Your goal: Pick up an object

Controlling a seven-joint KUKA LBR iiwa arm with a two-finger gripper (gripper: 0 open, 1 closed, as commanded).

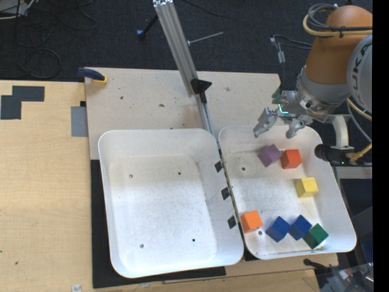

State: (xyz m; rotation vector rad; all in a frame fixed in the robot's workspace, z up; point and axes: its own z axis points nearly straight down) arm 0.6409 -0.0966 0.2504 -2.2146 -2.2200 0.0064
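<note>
- Grey KUKA arm with an orange band (337, 47): enters from the right and ends above the far edge of the right-hand shallow white bin (340, 221).
- Two-finger metal gripper (281, 126): hangs over the far rim of the right bin, its fingers spread apart with nothing between them; one finger (265, 125) points to the left, the other sits toward the right.
- Purple block (268, 155): lies tilted on the bin floor just below the gripper, apart from the fingers.
- Orange-red cube (292, 159): just beside the purple block, on its right.
- Yellow cube (306, 187): nearer the camera than the orange-red cube, close to the bin's right wall.
- Orange cube (251, 221): against the bin's left wall, near the front.
- Two blue cubes (288, 228): side by side and touching, in the front part of the bin.
- Green cube (316, 235): touching the right-hand blue cube, at the front right corner.
- Left-hand shallow white bin (158, 205): adjoins the right bin along a shared edge bearing small black clips (224, 192).
- Slanted aluminium bar (179, 44): rises from behind the bins toward the top of the view.
- Pale wooden bench (42, 193): carries both bins.
</note>
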